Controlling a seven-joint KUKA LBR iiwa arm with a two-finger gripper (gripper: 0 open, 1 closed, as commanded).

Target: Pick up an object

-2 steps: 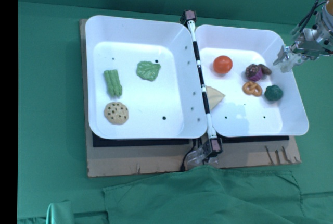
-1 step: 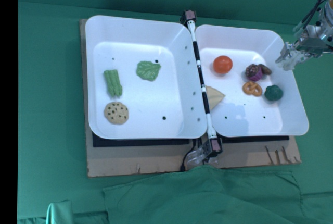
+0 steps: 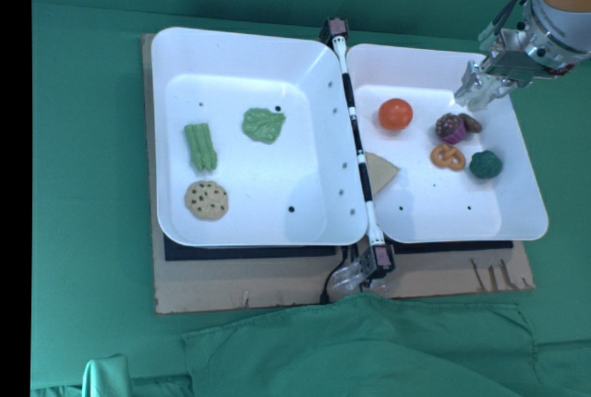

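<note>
The gripper hovers over the right bin near its far right corner; whether it stands apart or together I cannot tell. Just beside it lie a purple muffin, a pretzel and a broccoli floret. These crowd together, so a straight descent centred on one item would likely serve best; the orange stands apart, an easier pick.

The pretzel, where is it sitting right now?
The pretzel lies in the right bin, just below the purple muffin and left of the green broccoli.
</note>
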